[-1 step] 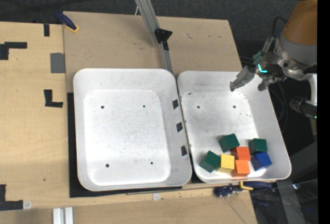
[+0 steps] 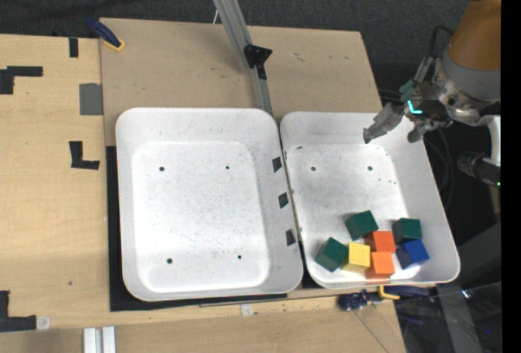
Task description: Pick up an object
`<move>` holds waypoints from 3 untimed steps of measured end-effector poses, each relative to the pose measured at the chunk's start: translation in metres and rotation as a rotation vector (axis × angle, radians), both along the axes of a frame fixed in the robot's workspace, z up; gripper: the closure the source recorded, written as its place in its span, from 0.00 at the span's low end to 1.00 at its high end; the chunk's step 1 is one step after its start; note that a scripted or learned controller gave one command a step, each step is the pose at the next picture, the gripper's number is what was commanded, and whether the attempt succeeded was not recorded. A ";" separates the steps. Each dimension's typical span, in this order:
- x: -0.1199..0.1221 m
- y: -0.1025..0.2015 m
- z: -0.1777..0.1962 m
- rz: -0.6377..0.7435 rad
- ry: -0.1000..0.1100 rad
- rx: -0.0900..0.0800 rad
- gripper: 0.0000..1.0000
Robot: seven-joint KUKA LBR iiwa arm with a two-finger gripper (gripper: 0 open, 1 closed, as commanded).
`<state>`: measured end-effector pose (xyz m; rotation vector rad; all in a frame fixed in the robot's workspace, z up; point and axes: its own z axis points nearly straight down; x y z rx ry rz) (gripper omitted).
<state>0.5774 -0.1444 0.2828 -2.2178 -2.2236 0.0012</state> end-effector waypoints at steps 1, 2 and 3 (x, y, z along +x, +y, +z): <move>0.008 0.003 -0.059 -0.001 0.006 0.000 0.00; 0.006 -0.004 -0.120 -0.003 0.007 0.000 0.00; 0.005 -0.001 -0.165 -0.001 0.005 0.000 0.00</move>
